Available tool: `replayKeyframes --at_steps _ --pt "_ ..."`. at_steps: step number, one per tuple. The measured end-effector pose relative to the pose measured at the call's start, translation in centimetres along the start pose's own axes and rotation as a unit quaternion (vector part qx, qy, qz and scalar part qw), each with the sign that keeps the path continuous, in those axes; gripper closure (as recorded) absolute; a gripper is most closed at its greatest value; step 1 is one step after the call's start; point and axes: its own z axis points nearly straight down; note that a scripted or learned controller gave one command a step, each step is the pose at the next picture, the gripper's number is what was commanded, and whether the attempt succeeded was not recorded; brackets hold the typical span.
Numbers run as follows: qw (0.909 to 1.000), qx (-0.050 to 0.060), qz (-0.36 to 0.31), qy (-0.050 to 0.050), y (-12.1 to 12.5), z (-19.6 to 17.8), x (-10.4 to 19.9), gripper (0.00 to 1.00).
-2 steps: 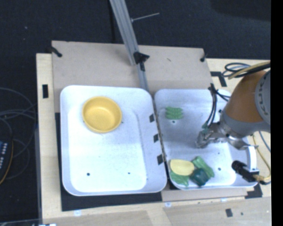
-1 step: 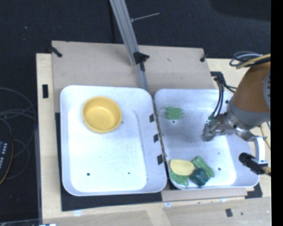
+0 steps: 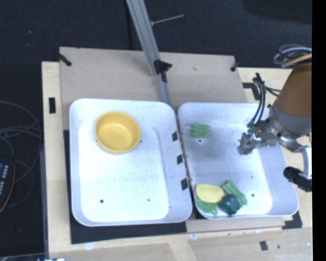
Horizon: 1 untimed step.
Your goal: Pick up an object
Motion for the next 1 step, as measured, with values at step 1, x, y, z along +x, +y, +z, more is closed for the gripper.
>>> replayKeyframes --at_steps 1 --pt "1.0000 -0.001 0.000 0.000 0.79 -5.62 0.68 1.00"
